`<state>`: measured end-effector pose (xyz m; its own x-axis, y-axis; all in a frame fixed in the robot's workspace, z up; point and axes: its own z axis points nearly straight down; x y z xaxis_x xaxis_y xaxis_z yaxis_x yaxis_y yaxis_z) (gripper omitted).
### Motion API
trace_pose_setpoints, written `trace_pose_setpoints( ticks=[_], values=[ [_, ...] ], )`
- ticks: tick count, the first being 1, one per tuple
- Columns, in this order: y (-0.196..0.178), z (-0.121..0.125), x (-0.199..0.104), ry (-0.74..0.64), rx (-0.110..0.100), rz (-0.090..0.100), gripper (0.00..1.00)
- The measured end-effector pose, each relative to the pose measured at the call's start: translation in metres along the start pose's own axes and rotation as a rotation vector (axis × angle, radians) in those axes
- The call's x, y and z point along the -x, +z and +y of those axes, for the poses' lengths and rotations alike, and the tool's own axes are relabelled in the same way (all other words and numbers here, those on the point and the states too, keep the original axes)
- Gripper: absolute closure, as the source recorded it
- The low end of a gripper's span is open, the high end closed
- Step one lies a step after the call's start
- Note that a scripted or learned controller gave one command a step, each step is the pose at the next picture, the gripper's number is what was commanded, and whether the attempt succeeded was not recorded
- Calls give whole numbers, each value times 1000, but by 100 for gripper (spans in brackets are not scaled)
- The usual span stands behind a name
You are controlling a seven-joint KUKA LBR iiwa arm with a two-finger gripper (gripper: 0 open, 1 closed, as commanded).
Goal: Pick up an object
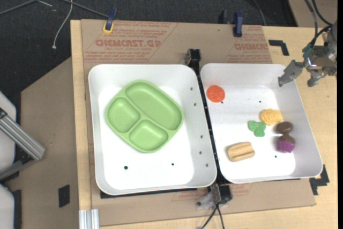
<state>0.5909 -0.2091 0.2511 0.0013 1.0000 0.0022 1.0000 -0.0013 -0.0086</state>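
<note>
The right bin [236,169] holds several small toy foods: an orange disc [215,94], a yellow piece [271,116], a green leafy piece [256,128], a brown piece [284,127], a purple piece [285,143] and a tan bun [240,151]. My gripper [299,76] hangs over that bin's far right corner, above and to the right of the yellow piece. It is open, its two fingers spread with nothing between them.
The left bin [107,169] holds a green divided plate [143,115]. Black clips join the bins at the middle top [193,56] and bottom. Cardboard lies under both bins, held by clamps at the far edge.
</note>
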Motion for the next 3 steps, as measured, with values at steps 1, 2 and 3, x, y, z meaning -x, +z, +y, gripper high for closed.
trace_pose_setpoints(
  ticks=[1,2,3],
  values=[
    [-4,2,0,-2,8,-2,0],
    [35,3,0,-1,7,-1,0],
    [98,5,-2,-2,3,0,0]
  ],
)
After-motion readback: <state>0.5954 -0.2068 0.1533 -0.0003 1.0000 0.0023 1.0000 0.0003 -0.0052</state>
